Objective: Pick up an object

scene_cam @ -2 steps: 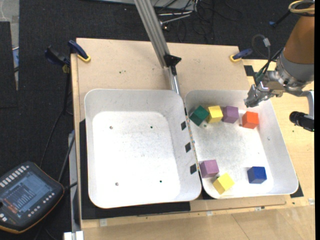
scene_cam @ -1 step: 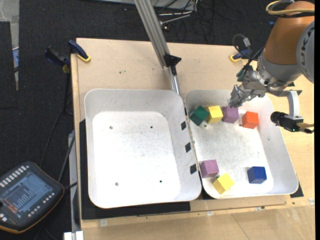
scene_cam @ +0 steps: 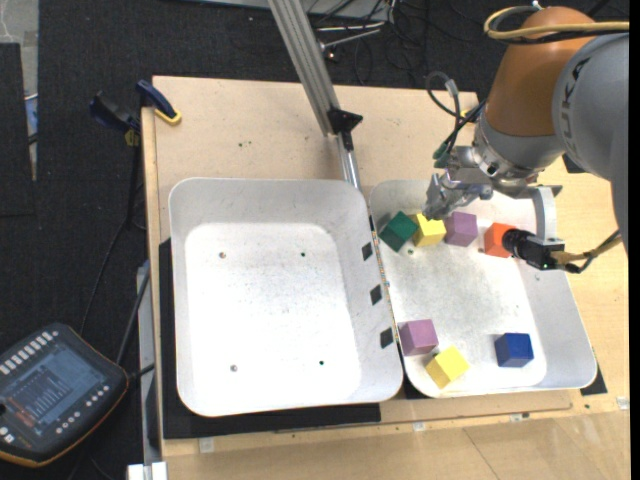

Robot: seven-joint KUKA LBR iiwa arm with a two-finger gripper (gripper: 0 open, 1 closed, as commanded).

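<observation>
In the right bin (scene_cam: 480, 288), a green cube (scene_cam: 400, 231), a yellow cube (scene_cam: 431, 230), a purple cube (scene_cam: 461, 227) and an orange cube (scene_cam: 497, 238) lie in a row near the far edge. Toward the near edge lie a second purple cube (scene_cam: 418, 335), a second yellow cube (scene_cam: 446, 365) and a blue cube (scene_cam: 514, 349). My gripper (scene_cam: 444, 204) hangs low over the far row, just above the yellow and purple cubes. I see nothing between its fingers.
The left bin (scene_cam: 270, 288) sits beside the right one. A slanted metal pole (scene_cam: 305, 53) crosses the bench toward the bins' shared edge. Blue-and-yellow clamps (scene_cam: 150, 103) grip the bench's far left corner. A teach pendant (scene_cam: 50, 393) lies at the lower left.
</observation>
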